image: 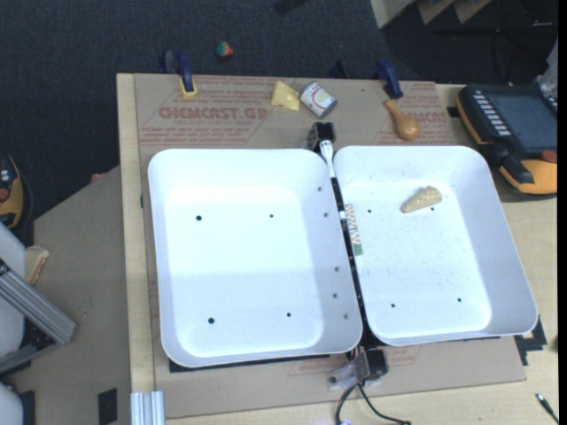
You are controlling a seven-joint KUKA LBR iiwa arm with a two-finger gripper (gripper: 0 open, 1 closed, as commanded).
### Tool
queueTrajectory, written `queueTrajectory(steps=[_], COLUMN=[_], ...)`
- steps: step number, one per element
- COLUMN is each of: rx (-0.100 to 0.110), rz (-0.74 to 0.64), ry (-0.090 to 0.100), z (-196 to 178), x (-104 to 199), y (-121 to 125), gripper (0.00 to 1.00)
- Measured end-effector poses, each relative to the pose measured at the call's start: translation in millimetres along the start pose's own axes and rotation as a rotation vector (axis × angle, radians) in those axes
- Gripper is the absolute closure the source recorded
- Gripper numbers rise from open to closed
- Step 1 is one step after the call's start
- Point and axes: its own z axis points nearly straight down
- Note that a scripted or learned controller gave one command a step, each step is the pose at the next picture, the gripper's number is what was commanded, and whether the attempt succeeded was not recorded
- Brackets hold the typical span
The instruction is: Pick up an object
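Task thing: a beige piece (421, 199), long and a little curved, is the one object lying in a bin.
Where it lies: in the right bin (496, 237), in the far half, a little right of the middle, apart from all walls.
Right bin: white and shallow, with fine dark specks on the floor and some small black dots.
Left bin: the left bin (168, 237) is white too, with four black dots on its floor; the near half is brighter than the far half.
Seam: the two bins touch along their inner rims, and a thin strip (353, 228) with a label lies along this line.
Gripper: if its jaws are apart or together, I cannot tell.
Board: both bins stand on a brown board (230, 113) with red print.
On the board behind the bins: a yellow piece (285, 96) and a small box (318, 99) just beside each other, and a brown tool (403, 122) more to the right.
Clamps: two blue clamps (185, 71) hold the far edge of the board.
Right side: a pendant (518, 127) with a dark screen lies near the right bin.
Floor: dark carpet, with a small coloured thing (225, 50) on it behind the board.
Near edge: a cable (363, 388) goes out under the seam.
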Motion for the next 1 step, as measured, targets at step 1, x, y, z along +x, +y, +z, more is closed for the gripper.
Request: queueTrajectory(steps=[1], rx=[0.019], rz=[-0.004], ry=[0.007], z=[124.3], x=[57.4], y=[38.0], gripper=[1.00])
